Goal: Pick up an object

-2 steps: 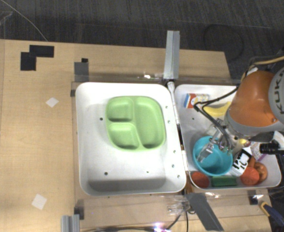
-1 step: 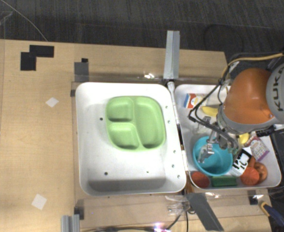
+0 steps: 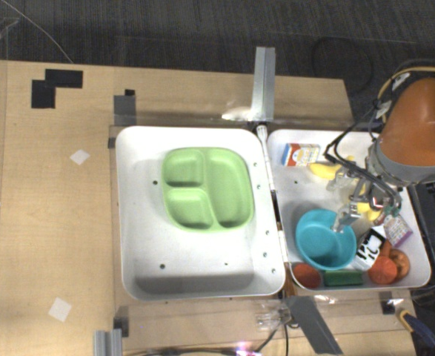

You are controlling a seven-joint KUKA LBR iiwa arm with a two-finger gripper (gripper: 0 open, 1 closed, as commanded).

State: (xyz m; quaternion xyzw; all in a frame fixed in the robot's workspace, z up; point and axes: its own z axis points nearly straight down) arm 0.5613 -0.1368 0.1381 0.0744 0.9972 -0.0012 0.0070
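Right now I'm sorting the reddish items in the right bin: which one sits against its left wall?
The red ball, below the blue bowl; the orange-red one lies at the right.

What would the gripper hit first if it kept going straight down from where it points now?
Probably the far right rim of the blue bowl: the gripper hangs just above it in the right bin. Depth is hard to judge from this slanted view.

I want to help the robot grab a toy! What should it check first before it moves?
1. Toys to grab in the right bin: ok, blue bowl, banana, small carton.
2. Pincer over that bin: ok, beside the bowl's rim.
3. Pincer open: cannot tell.
4. Pincer holding nothing: cannot tell.
5. Room around the bowl: not ok, a red toy and green block crowd it.
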